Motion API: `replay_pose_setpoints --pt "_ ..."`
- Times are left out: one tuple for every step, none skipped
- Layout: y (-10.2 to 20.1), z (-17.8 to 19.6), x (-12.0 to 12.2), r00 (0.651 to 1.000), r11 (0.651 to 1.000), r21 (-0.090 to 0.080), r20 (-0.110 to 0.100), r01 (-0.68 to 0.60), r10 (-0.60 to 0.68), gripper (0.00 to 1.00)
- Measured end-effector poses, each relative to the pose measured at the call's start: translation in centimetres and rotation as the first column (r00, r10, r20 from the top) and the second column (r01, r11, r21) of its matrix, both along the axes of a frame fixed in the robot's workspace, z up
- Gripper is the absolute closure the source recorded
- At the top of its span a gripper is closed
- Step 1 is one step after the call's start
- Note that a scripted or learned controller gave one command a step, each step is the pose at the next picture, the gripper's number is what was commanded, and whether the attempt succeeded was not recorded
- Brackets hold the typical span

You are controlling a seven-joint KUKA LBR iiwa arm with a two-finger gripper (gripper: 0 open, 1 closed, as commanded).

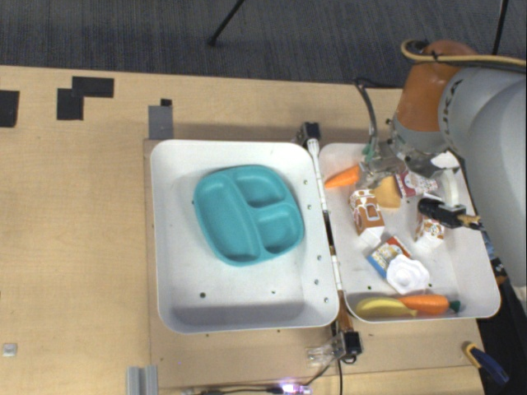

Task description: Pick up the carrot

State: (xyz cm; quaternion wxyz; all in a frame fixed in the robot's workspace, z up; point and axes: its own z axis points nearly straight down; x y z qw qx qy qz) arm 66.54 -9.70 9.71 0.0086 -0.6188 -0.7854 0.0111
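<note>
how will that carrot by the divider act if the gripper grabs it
The carrot looks like a smooth, tapered toy, so it is probably stiff and light. Its rounded sides may let it roll or slip from the gripper. It lies against the right bin's wall.

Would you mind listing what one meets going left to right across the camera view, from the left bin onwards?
Left bin → teal divided plate → carrot → small carton → gripper → arm.
</note>
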Motion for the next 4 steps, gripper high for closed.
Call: replay_pose_setpoints --pt "0.3 0.0 0.1 1.0 1.0 0.004 0.005 -0.002 0.002 0.0" --pt "-0.7 -1.1 0.1 0.95 0.95 0.003 0.009 0.311 -0.311 0.0" --pt "-0.7 0.1 0.2 0.953 0.953 -0.002 0.006 0.302 -0.302 1.0" --pt "-0.7 0.1 0.2 0.954 0.954 -0.001 0.008 0.3 -0.3 0.0"
